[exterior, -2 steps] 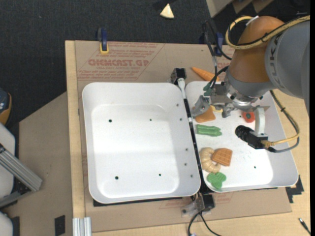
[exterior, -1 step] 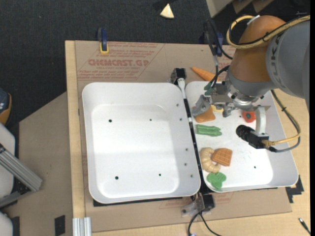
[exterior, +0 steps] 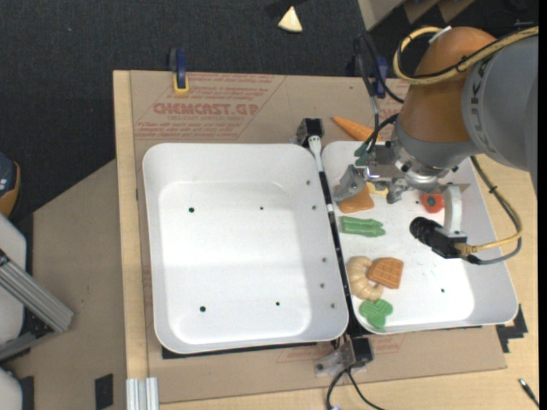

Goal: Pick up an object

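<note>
The arm (exterior: 466, 75) reaches in from the right, and its gripper (exterior: 376, 182) hangs over the upper left part of the right bin (exterior: 479, 301). Whether the gripper is wide, narrow or closed on anything cannot be told from this slant, since the wrist hides the tips.

Just below the gripper, at about seven o'clock from it and partly under its metal parts, lies an orange wedge-shaped piece (exterior: 359, 201); touching or apart cannot be judged. A green pea pod (exterior: 361, 225) lies at six o'clock from the gripper, a little lower, with its long axis running from nine to three o'clock across the bin.

Further down at six o'clock sit a waffle-like orange piece (exterior: 386, 272), a tan curved piece (exterior: 361, 278) touching its left side with its long axis from twelve to six, and a green leafy piece (exterior: 376, 313) by the bin's lower rim. A small red item (exterior: 432, 202) lies at four o'clock from the gripper. An orange carrot (exterior: 352, 127) rests on the board beyond the bin at eleven o'clock, pointing toward ten. The left bin (exterior: 171, 229) lies beside the right one.
</note>
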You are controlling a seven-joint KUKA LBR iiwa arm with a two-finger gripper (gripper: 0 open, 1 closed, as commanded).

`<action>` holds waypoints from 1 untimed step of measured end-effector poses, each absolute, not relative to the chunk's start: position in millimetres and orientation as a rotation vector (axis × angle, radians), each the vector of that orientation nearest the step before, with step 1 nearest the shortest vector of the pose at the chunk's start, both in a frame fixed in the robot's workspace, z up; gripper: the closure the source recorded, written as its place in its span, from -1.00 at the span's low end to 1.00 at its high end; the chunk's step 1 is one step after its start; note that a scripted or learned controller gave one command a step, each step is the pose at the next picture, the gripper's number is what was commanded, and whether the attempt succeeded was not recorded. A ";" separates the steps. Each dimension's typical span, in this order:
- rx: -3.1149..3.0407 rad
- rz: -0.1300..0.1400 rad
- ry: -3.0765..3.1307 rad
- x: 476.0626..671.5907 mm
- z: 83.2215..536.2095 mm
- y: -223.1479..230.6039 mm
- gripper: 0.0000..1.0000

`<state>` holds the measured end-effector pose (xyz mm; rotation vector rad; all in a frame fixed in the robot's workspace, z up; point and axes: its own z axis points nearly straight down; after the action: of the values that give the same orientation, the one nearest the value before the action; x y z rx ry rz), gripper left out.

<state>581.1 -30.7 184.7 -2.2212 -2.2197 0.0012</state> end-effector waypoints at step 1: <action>-2.221 0.001 -2.220 581.1 184.7 -30.7 -1.00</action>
<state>581.1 -30.7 184.7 -2.2212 -2.2197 0.0012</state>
